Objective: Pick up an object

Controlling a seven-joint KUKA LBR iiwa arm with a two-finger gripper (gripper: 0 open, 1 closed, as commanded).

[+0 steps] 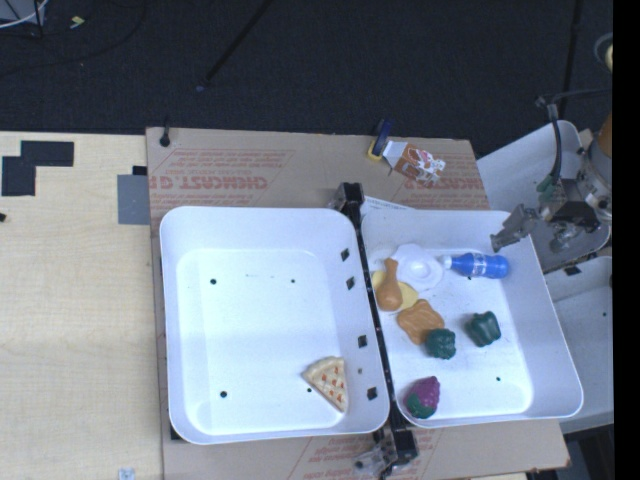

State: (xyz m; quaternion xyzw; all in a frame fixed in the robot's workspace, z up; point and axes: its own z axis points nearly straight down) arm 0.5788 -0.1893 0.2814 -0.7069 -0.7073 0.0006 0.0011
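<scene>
From here I judge nothing picked yet: my gripper (515, 226) hangs at the right bin's (560, 373) edge near the blue bottle (480, 265), jaws open and gripping nothing.

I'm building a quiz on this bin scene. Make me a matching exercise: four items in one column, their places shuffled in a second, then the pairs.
Items:
1. pizza slice
2. blue bottle
3. purple grapes
4. tool

Places:
A. right bin, near corner
B. above right bin's far right edge
C. left bin, near right corner
D. right bin, far side

Pairs: 1-C, 2-D, 3-A, 4-B
</scene>
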